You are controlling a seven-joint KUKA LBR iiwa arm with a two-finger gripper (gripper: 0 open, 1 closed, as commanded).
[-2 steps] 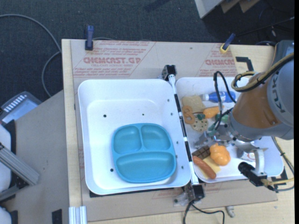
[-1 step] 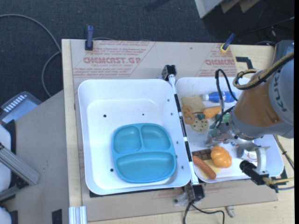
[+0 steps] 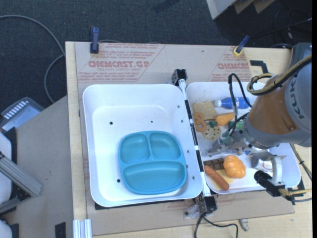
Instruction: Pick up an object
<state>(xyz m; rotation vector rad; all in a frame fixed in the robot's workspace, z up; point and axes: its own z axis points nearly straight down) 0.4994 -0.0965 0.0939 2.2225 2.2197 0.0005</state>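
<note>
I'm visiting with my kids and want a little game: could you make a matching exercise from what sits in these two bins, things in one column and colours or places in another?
Things:
1. divided plate
2. round fruit
3. sausage
4. bottle

Descriptions:
A. orange, in the right bin near its front
B. blue and white, at the right bin's back
C. light blue, in the left bin
D. reddish, lying at the right bin's front edge

Pairs: 1-C, 2-A, 3-D, 4-B
</note>
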